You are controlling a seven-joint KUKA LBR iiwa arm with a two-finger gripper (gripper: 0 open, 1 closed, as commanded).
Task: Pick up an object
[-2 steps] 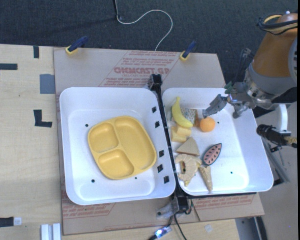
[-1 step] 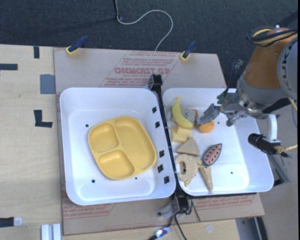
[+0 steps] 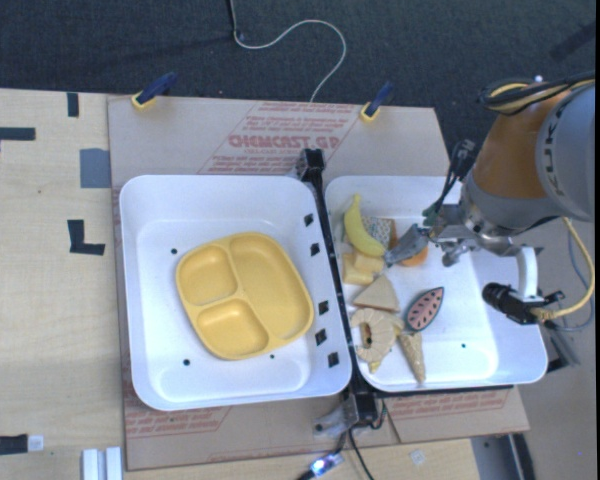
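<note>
One orange piece (image 3: 414, 257) lies touching the tool (image 3: 418, 242) tips.

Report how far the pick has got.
Done: the gripper is down in the right bin, at the orange piece beside the banana. In hand: nothing visibly lifted; grasp unclear. Left: grip and raise one item. The yellow tray sits in the left bin.

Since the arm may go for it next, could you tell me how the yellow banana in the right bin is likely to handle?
The banana is curved and smooth-skinned, so it could slip or pivot in a narrow pinch. It looks like a light toy that should keep its shape. It rests against neighbouring pieces by the bin wall, so pushing it would probably nudge those too.
</note>
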